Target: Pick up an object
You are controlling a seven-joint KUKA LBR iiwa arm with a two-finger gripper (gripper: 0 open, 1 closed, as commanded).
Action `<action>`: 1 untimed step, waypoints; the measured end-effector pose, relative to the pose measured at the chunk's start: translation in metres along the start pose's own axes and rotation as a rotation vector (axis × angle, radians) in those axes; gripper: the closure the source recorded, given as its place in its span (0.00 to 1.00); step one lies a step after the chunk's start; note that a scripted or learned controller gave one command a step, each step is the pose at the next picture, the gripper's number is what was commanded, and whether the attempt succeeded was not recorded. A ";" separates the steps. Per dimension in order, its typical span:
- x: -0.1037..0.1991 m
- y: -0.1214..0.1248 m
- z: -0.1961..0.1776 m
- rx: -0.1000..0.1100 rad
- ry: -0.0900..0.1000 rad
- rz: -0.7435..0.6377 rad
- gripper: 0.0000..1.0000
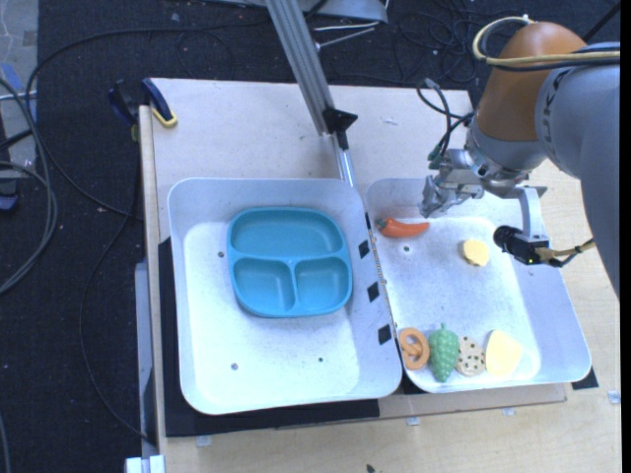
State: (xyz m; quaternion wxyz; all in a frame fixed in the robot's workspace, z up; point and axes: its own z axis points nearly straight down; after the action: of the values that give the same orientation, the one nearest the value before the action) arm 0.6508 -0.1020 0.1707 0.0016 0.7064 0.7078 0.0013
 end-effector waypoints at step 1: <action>-0.009 0.002 -0.059 -0.003 -0.001 0.002 1.00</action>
State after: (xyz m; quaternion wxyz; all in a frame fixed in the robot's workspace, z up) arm 0.6528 -0.1108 0.2300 0.0032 0.7072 0.7070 0.0019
